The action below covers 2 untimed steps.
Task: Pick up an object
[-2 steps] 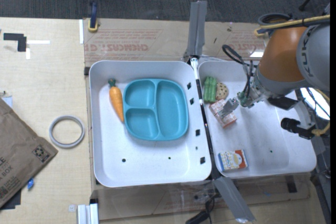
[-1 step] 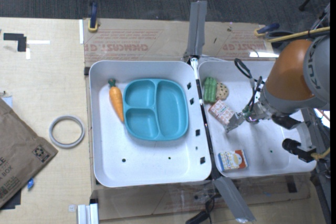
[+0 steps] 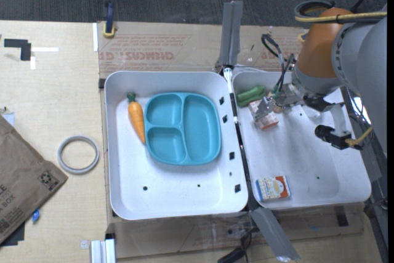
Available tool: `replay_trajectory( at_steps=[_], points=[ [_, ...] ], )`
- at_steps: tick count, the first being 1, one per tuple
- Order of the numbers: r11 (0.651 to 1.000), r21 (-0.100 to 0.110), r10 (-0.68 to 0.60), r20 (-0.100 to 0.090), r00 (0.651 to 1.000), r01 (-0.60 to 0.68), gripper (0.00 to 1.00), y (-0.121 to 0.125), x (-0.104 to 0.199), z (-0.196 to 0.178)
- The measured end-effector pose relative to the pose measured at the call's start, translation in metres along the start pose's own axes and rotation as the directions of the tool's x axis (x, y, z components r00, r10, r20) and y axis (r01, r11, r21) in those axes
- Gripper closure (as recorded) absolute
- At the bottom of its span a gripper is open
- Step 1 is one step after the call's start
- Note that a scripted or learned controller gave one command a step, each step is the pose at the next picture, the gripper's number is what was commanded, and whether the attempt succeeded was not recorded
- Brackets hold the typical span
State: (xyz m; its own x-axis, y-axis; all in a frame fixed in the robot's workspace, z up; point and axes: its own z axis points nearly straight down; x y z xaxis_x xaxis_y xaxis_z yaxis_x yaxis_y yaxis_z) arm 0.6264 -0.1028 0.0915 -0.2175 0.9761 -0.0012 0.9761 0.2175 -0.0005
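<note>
Dark carpet runs along the top, and below it a pale table [image 3: 49, 101] carries two shallow white bins side by side. On the left bin [image 3: 178, 194] a blue divided plate [image 3: 183, 128] lies near the middle, with a toy carrot [image 3: 136, 119] just beside its left edge. On the right bin [image 3: 320, 163] a green item [image 3: 251, 95] sits at the upper left corner, and a small orange-and-white packet [image 3: 272, 188] lies near the lower left. The grey arm [image 3: 345, 52] reaches in from the right, and its jaws [image 3: 269, 109] hang low over a small pinkish box [image 3: 268, 121] just below the green item. Whether the jaws are released or clenched, I cannot tell. A roll of tape [image 3: 78, 153] and a brown cardboard box [image 3: 21, 185] rest on the table to the left.
</note>
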Motion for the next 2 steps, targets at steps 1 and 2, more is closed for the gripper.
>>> replay_trajectory(
  at_steps=[1, 2],
  points=[
    [1.000, 0.001, -0.002, 0.001, 1.000, 0.002, 1.00, 0.000, 0.000, -0.009],
    [1.000, 0.000, 0.006, 0.000, 1.000, -0.006, 1.00, 0.009, 0.037, -0.100]
  ],
)
